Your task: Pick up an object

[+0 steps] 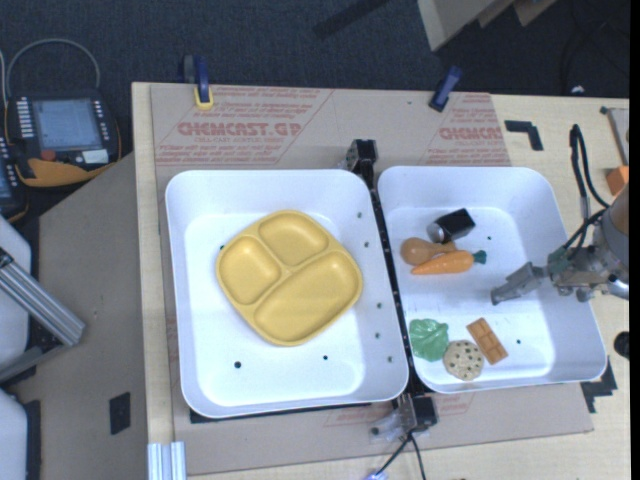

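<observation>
The right bin [520,193] holds several small items. An orange carrot [446,263] lies beside a tan rounded piece [414,250], with a black and silver object [455,223] just behind them. Near the bin's front are a green leafy toy [430,338], a round speckled cookie [463,359] and an orange wafer [487,339]. My gripper [515,286] reaches in from the right, low over the bare floor of the right bin. It sits right of the carrot and above the wafer, touching neither. Nothing shows in its grasp.
The left bin [200,348] holds a yellow divided plate [290,276] at its middle. A black divider with clamps [362,155] runs between the bins. Cables hang at the far right by the arm [600,258]. A pendant [62,133] lies off the bench, far left.
</observation>
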`<state>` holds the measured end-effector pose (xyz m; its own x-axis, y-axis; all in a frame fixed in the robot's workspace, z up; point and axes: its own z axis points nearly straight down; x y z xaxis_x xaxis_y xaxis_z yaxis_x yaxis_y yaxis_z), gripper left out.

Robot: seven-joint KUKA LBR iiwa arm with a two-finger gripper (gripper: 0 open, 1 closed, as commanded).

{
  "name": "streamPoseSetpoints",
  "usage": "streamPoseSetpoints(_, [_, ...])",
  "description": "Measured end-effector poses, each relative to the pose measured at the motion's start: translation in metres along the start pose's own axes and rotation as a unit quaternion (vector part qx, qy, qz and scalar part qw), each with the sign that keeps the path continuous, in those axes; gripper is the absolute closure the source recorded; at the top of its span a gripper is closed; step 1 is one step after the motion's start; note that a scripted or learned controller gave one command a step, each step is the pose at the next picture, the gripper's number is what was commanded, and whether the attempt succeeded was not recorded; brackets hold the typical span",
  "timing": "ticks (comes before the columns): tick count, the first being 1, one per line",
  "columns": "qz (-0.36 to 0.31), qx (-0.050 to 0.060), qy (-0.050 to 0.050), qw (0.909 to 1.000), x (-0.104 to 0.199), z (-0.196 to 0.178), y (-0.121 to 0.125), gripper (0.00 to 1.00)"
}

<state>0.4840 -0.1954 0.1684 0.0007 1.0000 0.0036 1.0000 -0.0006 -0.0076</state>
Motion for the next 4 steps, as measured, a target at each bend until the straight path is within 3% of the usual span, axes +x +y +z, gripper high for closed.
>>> streamPoseSetpoints(1, [0.0,0.0,0.0,1.0,-0.005,0.062,0.001,0.0])
streamPoseSetpoints(2, [0.0,-0.004,-0.002,1.0,-0.006,0.048,0.003,1.0])
streamPoseSetpoints(4, [-0.001,-0.007,-0.004,1.0,-0.002,-0.061,-0.003,1.0])
